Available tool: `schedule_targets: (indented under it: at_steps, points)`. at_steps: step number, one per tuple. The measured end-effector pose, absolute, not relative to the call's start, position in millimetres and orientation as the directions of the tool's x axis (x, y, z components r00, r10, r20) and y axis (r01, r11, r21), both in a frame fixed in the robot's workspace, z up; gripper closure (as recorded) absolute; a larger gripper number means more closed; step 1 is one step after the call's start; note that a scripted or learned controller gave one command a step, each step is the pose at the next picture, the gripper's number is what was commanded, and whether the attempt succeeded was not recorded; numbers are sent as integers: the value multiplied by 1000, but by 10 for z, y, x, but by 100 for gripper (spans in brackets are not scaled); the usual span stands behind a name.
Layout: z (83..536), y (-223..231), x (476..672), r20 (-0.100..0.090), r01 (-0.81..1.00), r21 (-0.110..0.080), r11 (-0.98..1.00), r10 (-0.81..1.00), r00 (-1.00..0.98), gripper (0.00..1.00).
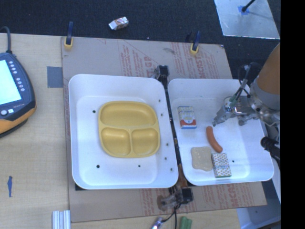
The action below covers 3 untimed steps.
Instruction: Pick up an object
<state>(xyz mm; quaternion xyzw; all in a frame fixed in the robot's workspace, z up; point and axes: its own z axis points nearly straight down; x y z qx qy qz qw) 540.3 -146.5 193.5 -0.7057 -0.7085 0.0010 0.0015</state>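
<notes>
Over the right bin (248,173) hovers the gripper (233,114), fingers spread, gripping nothing. Left of it lie a sausage (214,139) and small carton (187,117).

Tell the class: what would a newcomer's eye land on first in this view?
Probably the yellow divided tray, alone in the left bin. Next, the right bin with its hot dog, two small cartons and a flat beige slice, and the gripper over its upper right.
</notes>
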Motion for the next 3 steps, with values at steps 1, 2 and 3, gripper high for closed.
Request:
schedule_targets:
  at_steps: [1,2,3]
  points:
    - [978,-1464,5529,0,1000,-5,5,1000,-5,0]
    - [1084,-1476,5531,-2,1000,-6,8,1000,-8,100]
    - [1923,-777,5632,1,1000,-2,5,1000,-5,100]
